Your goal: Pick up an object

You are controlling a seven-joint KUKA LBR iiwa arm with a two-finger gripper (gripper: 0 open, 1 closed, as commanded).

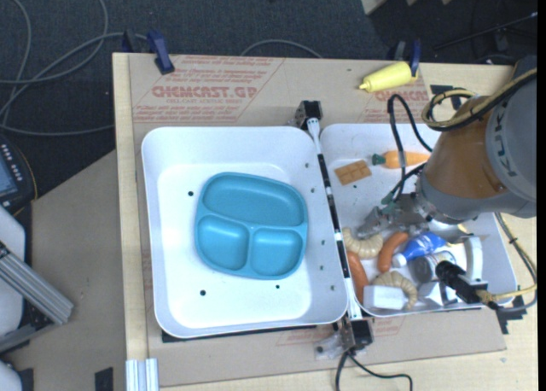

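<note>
My gripper (373, 227) is low over the middle of the right bin (358, 137), at the end of the grey arm with the orange band. It hovers just above a heap of small things: an orange sausage (391, 249), a tan curved piece (362, 248), a blue and white bottle (423, 249) and a red sausage (357, 275). I see nothing clearly between its fingers. A carrot (401, 159) and a brown cracker (351, 172) lie apart at the bin's far side. The arm hides part of the heap.
The left bin (171, 159) holds a blue divided plate (250, 224). A white block (386, 297) lies in the right bin's near corner. Outside the bins, a yellow object (388, 78) rests on the bench at the back right, and a blue clamp (159, 49) at the back left.
</note>
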